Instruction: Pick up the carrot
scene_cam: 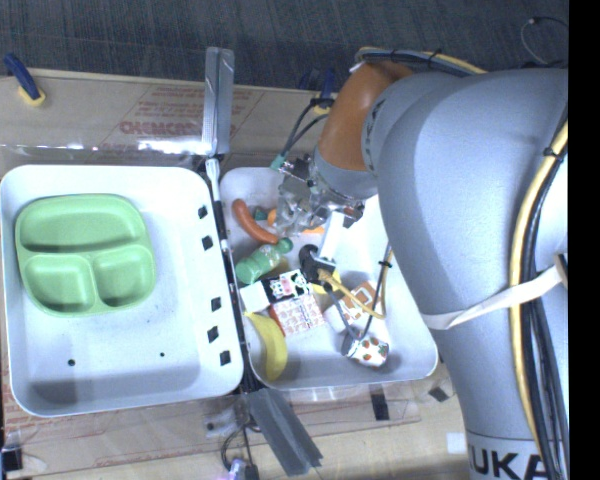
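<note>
Gripper [298, 206] sits low in the right bin [410, 363], just beside the carrot [254, 222]; grip state cannot be told

Grey arm [500, 268]: white capital letters "UKA" are showing at its lower end near the bottom edge, the start of the word being cut off from sight. Cardboard sheet [160, 113] lying behind the bins: faint red print is running across it, seemingly upside down and too blurred to read. Small carton [298, 313] in the right bin [415, 363]: red-and-white printing is showing, illegible.
</note>
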Robot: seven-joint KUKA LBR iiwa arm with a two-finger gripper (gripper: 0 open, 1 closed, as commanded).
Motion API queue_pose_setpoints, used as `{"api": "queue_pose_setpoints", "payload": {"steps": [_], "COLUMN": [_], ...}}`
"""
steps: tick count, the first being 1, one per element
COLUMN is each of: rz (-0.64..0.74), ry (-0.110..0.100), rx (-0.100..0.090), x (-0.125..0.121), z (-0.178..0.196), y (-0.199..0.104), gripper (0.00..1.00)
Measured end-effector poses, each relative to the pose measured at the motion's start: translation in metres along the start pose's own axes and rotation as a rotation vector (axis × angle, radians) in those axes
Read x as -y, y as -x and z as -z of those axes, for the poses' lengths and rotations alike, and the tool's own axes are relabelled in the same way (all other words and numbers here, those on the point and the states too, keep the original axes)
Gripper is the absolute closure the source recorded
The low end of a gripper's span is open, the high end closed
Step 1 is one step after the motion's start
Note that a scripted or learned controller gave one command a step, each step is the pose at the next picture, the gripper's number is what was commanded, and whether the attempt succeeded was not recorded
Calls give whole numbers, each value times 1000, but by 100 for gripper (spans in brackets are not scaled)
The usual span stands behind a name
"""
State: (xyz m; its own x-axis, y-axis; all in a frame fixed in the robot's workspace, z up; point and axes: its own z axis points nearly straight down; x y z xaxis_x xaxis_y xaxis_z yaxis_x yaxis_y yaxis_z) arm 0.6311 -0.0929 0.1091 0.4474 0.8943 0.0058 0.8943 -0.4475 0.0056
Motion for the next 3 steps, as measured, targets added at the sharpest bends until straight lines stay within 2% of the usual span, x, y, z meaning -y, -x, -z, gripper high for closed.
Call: {"api": "queue_pose_setpoints", "payload": {"steps": [1,2,3], "rz": [1,7,8], "ry": [0,-2,-3], "rx": [0,0,0], "x": [0,0,0], "z": [0,10,10], "y": [0,-1,-1], "gripper": [0,100,0]}}
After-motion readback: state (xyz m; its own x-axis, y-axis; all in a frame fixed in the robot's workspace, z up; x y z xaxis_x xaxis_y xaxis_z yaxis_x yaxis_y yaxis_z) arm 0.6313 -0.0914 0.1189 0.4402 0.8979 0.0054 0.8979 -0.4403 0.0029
